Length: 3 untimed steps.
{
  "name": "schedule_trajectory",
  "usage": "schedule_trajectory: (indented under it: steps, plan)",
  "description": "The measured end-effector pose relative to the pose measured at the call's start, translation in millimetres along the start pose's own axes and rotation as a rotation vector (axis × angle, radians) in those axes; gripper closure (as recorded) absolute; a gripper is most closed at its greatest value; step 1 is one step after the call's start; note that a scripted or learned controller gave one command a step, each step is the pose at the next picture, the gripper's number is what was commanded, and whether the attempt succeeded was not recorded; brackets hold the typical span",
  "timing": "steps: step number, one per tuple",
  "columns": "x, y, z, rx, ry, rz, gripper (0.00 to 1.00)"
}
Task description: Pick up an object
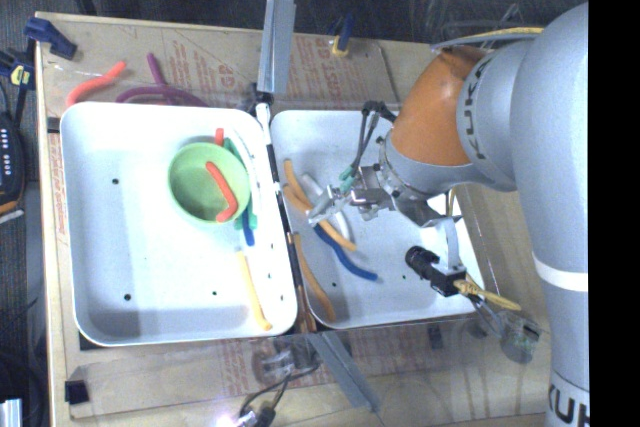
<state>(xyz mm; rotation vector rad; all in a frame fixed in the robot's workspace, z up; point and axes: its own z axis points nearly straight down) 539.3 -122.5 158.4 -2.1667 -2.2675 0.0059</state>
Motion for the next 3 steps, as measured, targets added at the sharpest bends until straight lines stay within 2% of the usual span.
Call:
schedule_trajectory:
  steps: [1,2,3]
  plan:
    - [-14.5,-11.3,67.2,-0.003,-0.001,-0.07,0.0]
    - [-15.7,-10.6,56.2,-0.004,-0.004,-0.075,1.0]
    - [5.1,42.4,-19.1,-0.006,-0.003,-0.405,1.0]
